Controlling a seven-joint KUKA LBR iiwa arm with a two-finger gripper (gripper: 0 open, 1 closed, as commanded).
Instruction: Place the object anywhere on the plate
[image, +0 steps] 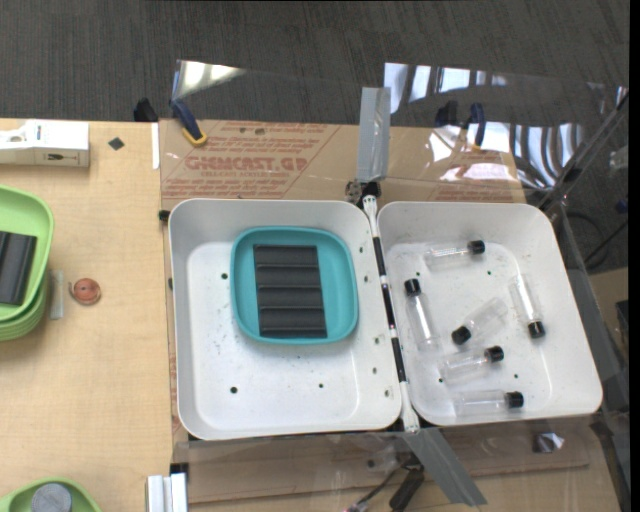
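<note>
You've got the teal plate (295, 285) sitting in the left bin (200, 400), a bit toward 12 o'clock of that bin's middle, with a dark ribbed insert (291, 291) on it. The objects are clear vials with black caps, all loose in the right bin (560, 400): one up at 12 o'clock (455, 253), one at 9 (418, 308), one at 3 (527, 307), a couple near the middle (478, 322), one at 6 o'clock (490, 402). None of them touches the plate. Can't tell you anything about the jaws from this shot.
</note>
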